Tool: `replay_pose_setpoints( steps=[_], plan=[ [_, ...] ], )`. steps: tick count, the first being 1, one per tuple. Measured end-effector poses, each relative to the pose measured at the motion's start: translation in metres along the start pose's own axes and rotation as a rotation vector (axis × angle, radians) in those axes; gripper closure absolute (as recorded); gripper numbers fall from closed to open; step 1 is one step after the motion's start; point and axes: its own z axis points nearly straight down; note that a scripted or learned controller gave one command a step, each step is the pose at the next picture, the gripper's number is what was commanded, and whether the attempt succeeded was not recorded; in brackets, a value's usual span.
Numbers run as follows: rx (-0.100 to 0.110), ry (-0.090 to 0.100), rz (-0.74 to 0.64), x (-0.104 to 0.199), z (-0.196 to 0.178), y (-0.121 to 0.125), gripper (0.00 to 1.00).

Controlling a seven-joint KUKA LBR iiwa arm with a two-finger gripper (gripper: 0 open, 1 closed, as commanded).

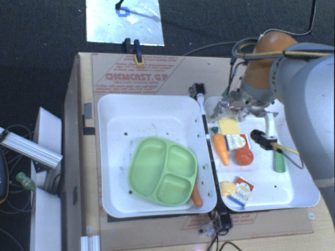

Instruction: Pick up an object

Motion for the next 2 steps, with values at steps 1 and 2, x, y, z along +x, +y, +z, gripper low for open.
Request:
replay_pose_setpoints(
  steps=[1, 2],
  plan=[
    [-0.001, -0.001, 0.003, -0.051, 0.000, 0.000, 0.00],
    [0.000, 0.000, 0.001, -0.003, 0.000, -0.005, 0.00]
  ],
)
